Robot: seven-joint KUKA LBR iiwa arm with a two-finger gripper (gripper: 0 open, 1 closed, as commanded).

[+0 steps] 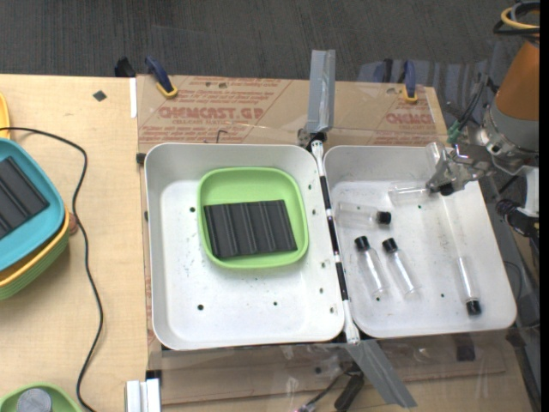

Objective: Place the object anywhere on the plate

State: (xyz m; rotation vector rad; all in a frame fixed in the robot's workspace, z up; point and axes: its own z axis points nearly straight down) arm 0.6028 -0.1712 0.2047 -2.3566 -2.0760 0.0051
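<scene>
The gripper (pixel 448 178) sits at the two o'clock corner of the right bin (pixel 489 312), with the arm (pixel 515 101) and its orange band behind it toward three o'clock. A clear tube (pixel 410 195) lies crosswise at the fingertips, its long axis running nine to three o'clock, one end at the gripper; whether the fingers actually clamp it cannot be told.

Other clear tubes with black caps rest on the same bin's floor. Two near the centre (pixel 371 264) (pixel 399 266) lie side by side, caps toward eleven o'clock, bodies toward five. A longer one (pixel 463 277) lies along the right side, cap toward six o'clock. A small black cap (pixel 383 218) sits near the middle.

In the left bin (pixel 171 299) stands the green plate (pixel 253 217), bearing a dark ribbed insert (pixel 249 228).

Both bins rest on cardboard (pixel 232 110) clipped to a wooden bench (pixel 60 316); dark carpet lies beyond at twelve o'clock.
</scene>
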